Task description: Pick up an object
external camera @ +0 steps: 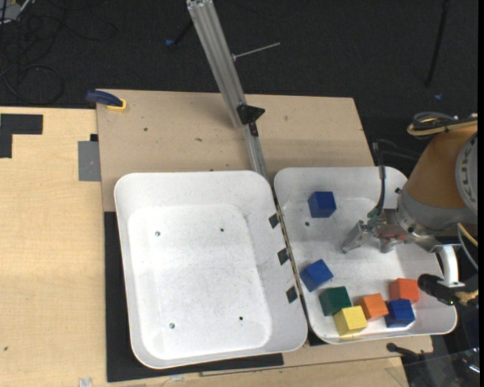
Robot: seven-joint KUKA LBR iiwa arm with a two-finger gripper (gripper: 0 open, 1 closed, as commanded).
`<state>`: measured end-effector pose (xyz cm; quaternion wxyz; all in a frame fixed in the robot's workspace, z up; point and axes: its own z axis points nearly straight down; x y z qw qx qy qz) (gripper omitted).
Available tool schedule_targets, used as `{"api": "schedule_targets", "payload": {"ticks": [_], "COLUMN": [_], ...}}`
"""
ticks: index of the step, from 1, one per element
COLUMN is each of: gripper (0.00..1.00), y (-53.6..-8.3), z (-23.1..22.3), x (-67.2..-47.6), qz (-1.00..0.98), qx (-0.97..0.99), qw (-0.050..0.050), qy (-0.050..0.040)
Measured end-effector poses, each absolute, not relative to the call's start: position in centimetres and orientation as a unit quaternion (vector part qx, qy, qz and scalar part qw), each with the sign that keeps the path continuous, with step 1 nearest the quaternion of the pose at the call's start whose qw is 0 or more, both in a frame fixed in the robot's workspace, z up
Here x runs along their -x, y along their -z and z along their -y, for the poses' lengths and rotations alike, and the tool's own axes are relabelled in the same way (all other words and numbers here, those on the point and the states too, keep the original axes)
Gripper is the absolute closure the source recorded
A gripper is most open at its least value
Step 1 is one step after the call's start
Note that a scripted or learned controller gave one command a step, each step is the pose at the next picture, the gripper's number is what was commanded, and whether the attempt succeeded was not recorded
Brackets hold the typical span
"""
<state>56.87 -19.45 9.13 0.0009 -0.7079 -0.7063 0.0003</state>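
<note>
Small blue cube (322, 204) is sitting untouched in the far part of the right white bin (290, 185). The two-finger gripper (369, 237) is hanging just beside it, fingers spread and holding nothing, so the pick is not done yet. The cube is looking solid and matte.
</note>
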Motion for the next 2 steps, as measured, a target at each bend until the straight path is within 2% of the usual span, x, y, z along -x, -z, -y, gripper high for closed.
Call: {"api": "schedule_targets", "payload": {"ticks": [1,2], "gripper": [1.00,1.00], "y": [-10.1,-15.0], "z": [19.5,19.7], "x": [-56.8,-57.8], "qz": [0.705,0.708], "qx": [0.709,0.707], "qw": [0.001,-0.001], "qy": [-0.0001,0.0007]}}
